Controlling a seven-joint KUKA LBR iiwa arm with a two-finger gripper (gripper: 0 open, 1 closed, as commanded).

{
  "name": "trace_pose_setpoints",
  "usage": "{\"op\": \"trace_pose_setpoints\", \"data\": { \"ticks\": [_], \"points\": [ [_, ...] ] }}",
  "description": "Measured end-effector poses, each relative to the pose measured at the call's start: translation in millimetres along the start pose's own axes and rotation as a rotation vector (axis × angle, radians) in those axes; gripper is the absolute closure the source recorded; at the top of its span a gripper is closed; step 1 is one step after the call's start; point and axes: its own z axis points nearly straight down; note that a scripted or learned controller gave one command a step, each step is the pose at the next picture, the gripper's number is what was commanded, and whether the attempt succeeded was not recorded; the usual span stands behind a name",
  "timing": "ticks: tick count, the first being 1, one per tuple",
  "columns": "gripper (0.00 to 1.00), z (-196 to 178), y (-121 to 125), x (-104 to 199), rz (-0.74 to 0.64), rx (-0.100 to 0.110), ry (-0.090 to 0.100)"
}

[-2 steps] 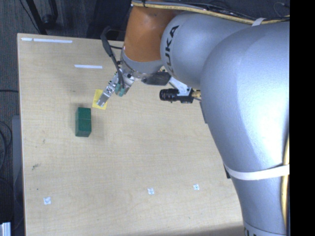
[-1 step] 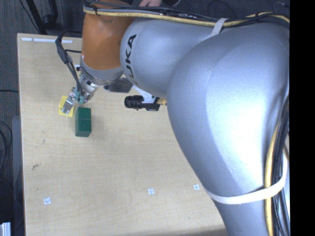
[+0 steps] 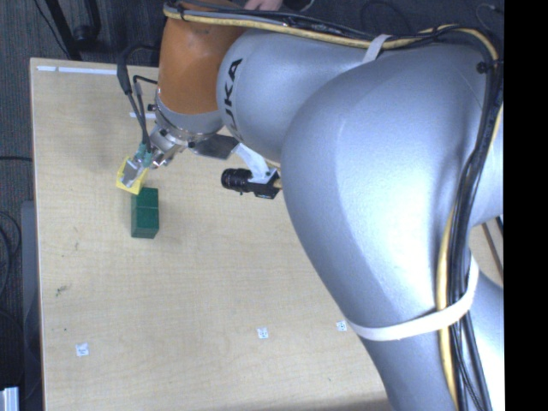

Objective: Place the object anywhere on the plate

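you see the big grey arm over the wooden bench. the green block sits just below the gripper. the small yellow block is at the fingertips; whether they are clamped on it, you cannot tell. it looks light, hard and smooth, so grab its flat sides.

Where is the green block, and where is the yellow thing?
green block (image 3: 145,212): camera view, middle of its top face.
yellow thing (image 3: 130,177): camera view, its yellow edge beside the jaws.
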Motion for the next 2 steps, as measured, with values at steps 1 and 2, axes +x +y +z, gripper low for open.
{"op": "trace_pose_setpoints", "data": {
  "ticks": [1,2],
  "points": [
    [1.00,-14.3,-77.0,-83.0,-0.062,0.001,0.003],
    [1.00,-7.5,-8.7,-4.6,-0.133,-0.001,0.000]
  ]
}}
